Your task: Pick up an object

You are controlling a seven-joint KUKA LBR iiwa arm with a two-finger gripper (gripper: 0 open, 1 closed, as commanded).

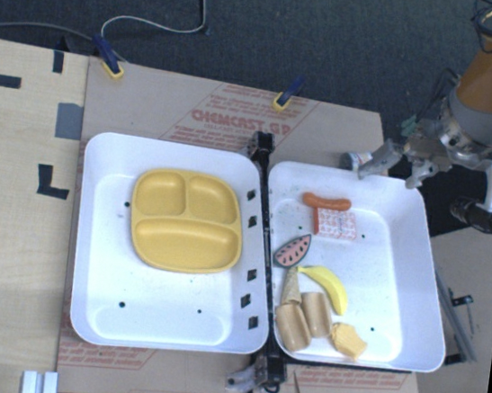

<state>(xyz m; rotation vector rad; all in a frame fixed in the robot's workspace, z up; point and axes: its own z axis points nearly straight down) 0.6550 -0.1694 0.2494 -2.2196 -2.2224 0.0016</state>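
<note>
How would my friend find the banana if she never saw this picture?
Look at the right-hand shallow white bin, the one packed with toy food. Go toward its near edge, where the small curved yellow plastic banana lies. It is the only bent, bright yellow piece, above the tan bread roll and below the pink watermelon slice.

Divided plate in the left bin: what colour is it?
Yellow; the plate shows plainly in the camera view.

place: robot test lab | my counter: pale wood marked with black tape | brown cardboard sheet held by yellow-and-blue clamps | two shallow white plastic bins | loose cable over dark floor
</note>
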